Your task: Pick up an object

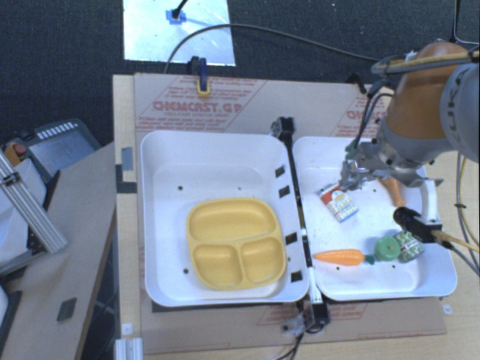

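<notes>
My gripper [351, 178] hangs over the upper middle of the right bin [442, 280], with the arm coming in from the right. Just below and left of it lies a small red, white and blue carton [339, 203], close to the gripper tip; no contact is visible. An orange toy carrot [339, 257] lies near the bin's front, its tip pointing left. A green round piece [388, 247] sits at the carrot's right end, beside a small patterned object [409, 246]. Another orange piece [394, 192] lies partly under the arm.
The left bin [161, 201] holds a yellow divided plate [236, 242] with three compartments. A black divider strip [295, 208] runs between the bins. Cardboard lies under both bins, and a grey bench corner stands at the left.
</notes>
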Motion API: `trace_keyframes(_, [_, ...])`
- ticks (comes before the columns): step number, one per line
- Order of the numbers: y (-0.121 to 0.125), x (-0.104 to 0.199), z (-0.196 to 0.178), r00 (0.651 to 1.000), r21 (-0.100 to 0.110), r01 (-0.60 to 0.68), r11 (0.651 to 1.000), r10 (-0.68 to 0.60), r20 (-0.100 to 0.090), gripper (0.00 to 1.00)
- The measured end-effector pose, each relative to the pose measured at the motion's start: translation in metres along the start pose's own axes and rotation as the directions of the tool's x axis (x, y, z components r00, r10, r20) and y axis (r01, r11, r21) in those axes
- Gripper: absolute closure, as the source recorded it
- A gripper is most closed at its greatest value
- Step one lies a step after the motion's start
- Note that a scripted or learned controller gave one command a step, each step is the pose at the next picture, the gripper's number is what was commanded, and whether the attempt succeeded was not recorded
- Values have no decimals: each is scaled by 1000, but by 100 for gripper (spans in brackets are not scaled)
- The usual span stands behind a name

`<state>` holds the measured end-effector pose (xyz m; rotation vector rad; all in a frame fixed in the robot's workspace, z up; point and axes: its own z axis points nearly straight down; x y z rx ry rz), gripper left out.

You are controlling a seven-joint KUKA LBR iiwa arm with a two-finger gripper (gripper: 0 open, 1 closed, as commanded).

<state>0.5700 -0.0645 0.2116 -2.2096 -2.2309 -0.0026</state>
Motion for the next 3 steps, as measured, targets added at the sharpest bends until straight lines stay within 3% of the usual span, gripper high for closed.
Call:
trace_keyframes(2, [-38, 100, 9, 1000, 1, 0, 1000, 0, 0, 100])
trace_keyframes(3, [-64, 151, -10, 1000, -1, 1, 1000, -1, -1, 100])
